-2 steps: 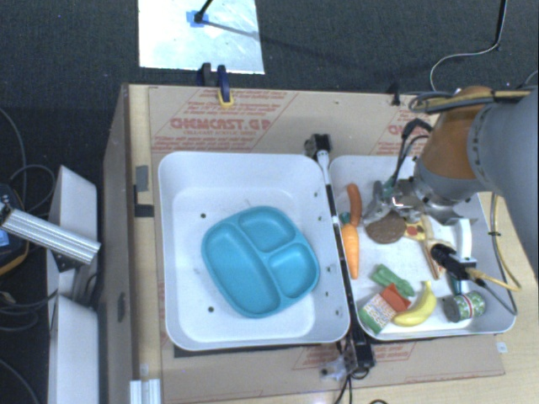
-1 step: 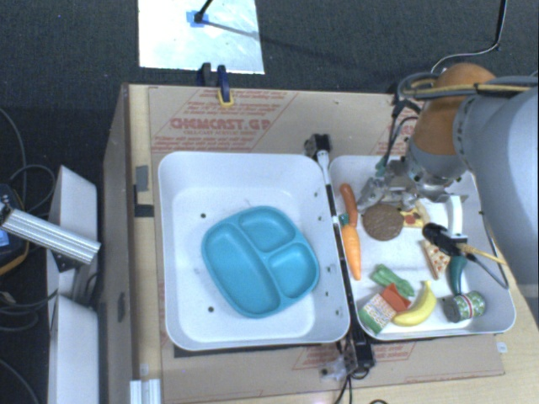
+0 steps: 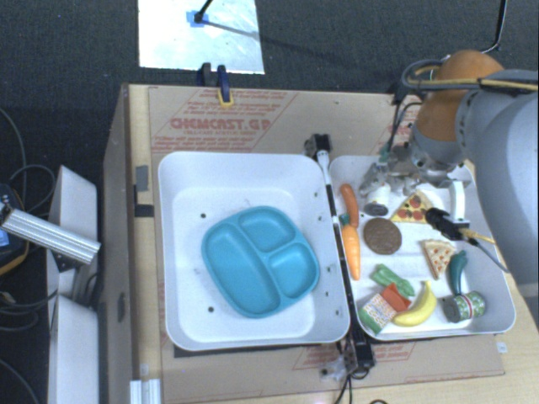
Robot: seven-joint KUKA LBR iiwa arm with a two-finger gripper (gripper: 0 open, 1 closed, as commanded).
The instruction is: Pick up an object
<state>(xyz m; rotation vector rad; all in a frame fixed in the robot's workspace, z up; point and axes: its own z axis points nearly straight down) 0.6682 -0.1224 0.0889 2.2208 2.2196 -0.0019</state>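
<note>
My gripper hangs low over the far left part of the right bin, reaching in from the grey arm at the upper right. Just below it lie a small dark grey piece and a pizza slice. Left of it an orange carrot rests along the bin's wall, with a second carrot lower down. A brown round cookie sits a little nearer the front. I see nothing clearly held.
The right bin also holds another pizza slice, a green pepper, a banana, a red and white packet, a dark green vegetable and a can. A blue divided plate lies in the left bin.
</note>
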